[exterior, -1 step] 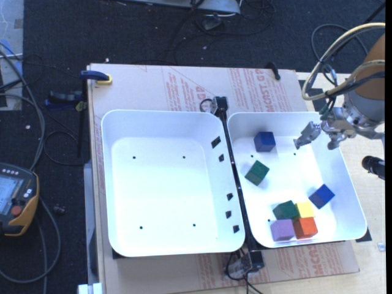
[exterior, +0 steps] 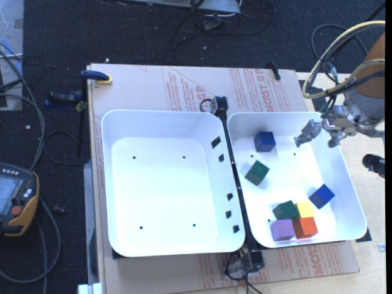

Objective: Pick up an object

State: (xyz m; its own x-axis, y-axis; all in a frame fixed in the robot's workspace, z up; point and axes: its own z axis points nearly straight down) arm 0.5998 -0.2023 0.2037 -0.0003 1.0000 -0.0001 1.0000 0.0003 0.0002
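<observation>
The tool (exterior: 318, 133) is seen at the upper right of the frame, above the right bin (exterior: 343, 182); whether it is apart or together cannot be told, and nothing is seen in it. A blue cube (exterior: 264, 141) lies nearest, left of it, with a green cube (exterior: 257, 172) below. A second blue cube (exterior: 321, 196) sits apart. The cluster (exterior: 294, 220) at lower right is packed tight, so a grasp there could be blocked by neighbours. The tilted cubes could be nudged aside.

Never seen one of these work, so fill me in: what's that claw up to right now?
Claw over right bin's far edge, holding nothing. Seven blocks in that bin, blue block nearest. Nothing in the way.
</observation>
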